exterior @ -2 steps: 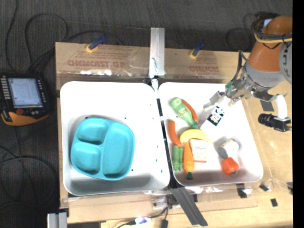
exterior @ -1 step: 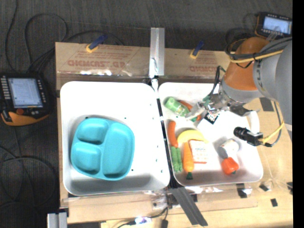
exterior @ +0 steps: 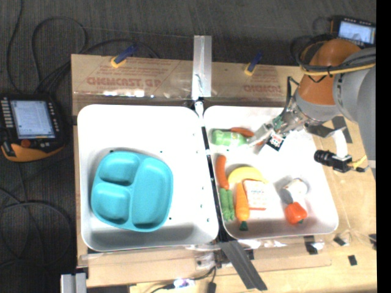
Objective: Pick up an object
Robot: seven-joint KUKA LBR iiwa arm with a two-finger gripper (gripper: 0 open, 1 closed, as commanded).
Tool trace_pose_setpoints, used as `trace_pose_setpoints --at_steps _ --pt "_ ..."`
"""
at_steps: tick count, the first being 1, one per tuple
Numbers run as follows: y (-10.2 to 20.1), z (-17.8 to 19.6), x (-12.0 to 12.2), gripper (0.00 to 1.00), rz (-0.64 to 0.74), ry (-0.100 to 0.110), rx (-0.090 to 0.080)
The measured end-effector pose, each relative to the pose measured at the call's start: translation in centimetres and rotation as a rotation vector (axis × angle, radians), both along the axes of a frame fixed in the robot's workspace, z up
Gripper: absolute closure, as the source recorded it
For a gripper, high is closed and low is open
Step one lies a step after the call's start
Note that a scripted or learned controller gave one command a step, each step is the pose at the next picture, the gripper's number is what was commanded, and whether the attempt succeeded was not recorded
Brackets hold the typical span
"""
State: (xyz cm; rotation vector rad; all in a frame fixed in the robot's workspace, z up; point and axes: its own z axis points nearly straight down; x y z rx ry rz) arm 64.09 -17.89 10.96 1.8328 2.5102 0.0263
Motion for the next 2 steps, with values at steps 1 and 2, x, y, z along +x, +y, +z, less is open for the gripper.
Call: trace_pose_setpoints --at_steps 1,2 --pt "-1.29 -0.01 3.73 0.00 -0.114 0.014 0.005" --pt "-1.84 -0.02 2.94 0.00 -0.065 0.000 0.007"
